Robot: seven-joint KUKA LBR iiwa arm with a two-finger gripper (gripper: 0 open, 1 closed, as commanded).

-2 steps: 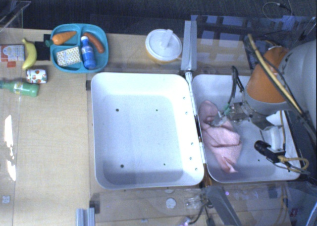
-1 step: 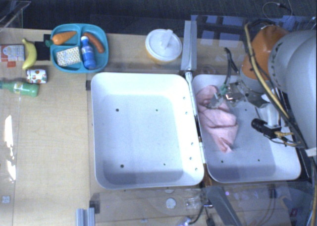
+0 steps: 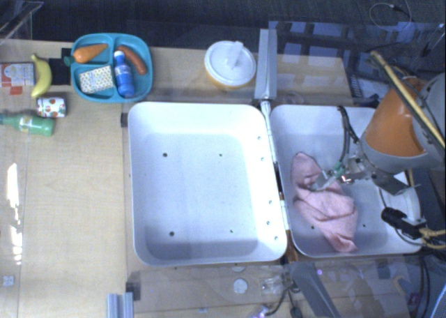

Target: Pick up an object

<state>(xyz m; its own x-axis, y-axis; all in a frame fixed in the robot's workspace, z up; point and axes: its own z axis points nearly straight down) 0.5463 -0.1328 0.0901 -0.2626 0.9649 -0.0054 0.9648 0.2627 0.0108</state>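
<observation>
A crumpled pink cloth (image 3: pixel 325 205) lies in the right white bin (image 3: pixel 306 125), toward its near half. The arm, with its orange band (image 3: pixel 394 130), reaches in from the right. My gripper (image 3: pixel 329 178) is down at the cloth's upper right part, right on or just above the fabric. Whether any cloth is caught in it is not clear from this view.
The left white bin (image 3: pixel 198 184) sits beside the right one, with a divider rim between them. On the bench at the back left are a blue tray (image 3: pixel 143 55) of toy food, a white lidded tub (image 3: pixel 230 63), a banana (image 3: pixel 42 76), a small can (image 3: pixel 51 107) and a green bottle (image 3: pixel 29 124).
</observation>
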